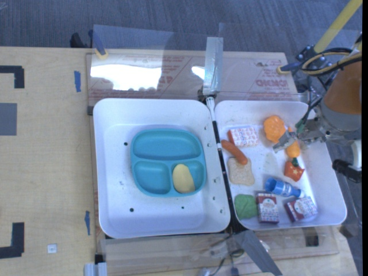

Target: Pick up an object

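Note:
My gripper hangs low over the right bin, reaching in from the right edge. It sits between a large orange fruit on its left and a small orange piece just below it. Whether it touches either one I cannot tell. A red and green pepper-like toy lies a little further toward the front. The arm's orange band rises above the bin's right wall.
The right bin also holds a hot dog, a bread slice, a red-patterned pack, a blue bottle, a green lump and two red boxes. In the left bin, a blue divided tray carries a yellow fruit.

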`<state>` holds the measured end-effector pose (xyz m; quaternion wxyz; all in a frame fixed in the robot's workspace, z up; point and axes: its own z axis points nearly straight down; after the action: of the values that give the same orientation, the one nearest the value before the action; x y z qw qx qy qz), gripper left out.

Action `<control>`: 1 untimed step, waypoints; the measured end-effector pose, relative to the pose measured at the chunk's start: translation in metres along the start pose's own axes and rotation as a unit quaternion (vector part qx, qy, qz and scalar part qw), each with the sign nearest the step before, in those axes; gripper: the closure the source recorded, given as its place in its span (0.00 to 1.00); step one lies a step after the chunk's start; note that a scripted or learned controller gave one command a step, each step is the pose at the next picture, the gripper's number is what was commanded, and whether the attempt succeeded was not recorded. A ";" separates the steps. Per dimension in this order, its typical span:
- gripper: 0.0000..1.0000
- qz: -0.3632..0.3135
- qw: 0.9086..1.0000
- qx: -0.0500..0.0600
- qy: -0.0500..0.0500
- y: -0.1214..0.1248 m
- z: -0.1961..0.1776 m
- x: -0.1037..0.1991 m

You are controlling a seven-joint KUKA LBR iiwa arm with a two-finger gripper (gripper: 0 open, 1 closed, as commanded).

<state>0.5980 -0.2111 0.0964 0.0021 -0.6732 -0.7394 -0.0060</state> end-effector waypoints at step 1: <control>1.00 0.000 1.000 0.003 -0.003 -0.002 -0.005 -0.004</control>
<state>0.5964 -0.2149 0.1012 0.0021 -0.6732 -0.7394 -0.0014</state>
